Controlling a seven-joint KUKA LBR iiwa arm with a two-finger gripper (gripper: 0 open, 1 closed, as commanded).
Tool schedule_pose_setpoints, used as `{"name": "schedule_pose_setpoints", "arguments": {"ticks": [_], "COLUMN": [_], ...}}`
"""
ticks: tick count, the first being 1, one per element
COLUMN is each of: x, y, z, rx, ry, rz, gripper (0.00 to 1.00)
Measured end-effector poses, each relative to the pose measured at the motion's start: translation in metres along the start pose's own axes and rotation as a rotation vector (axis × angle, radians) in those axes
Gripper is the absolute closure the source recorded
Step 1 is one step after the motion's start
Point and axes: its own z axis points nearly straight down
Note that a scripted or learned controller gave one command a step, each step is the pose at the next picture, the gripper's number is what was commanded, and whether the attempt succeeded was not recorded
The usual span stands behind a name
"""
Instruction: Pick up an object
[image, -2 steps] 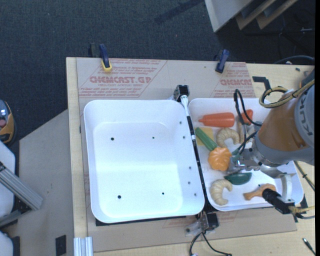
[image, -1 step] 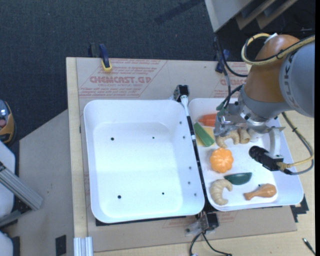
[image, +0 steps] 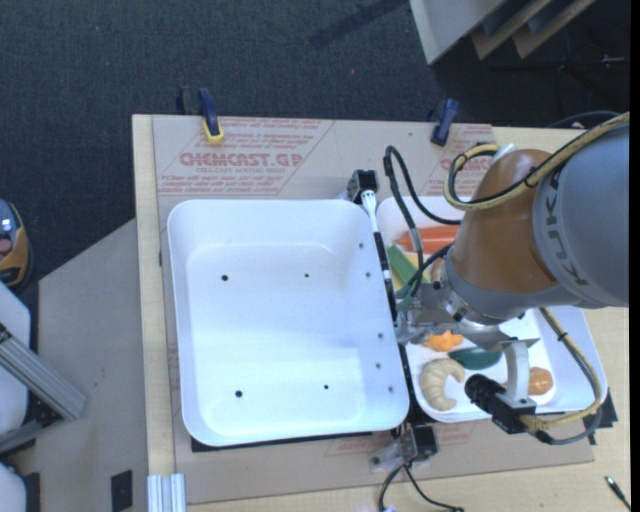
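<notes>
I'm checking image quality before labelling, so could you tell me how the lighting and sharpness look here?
Camera view: even, soft lighting; the left bin is bright but keeps its edges, with faint shadow along its rim; the croissant reads sharp; the arm looks slightly soft and hides much of the right bin.

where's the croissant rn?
The croissant lies in the right bin, near its front-left corner, just below an orange piece and beside the arm's wrist.
</notes>
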Motion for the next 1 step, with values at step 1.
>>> {"name": "schedule_pose_setpoints", "arguments": {"ticks": [1], "x": [0.0906], "y": [0.0035], "z": [0.035], "rx": [-0.002], "ry": [-0.002], "rz": [-0.003], "gripper": [1.0]}}
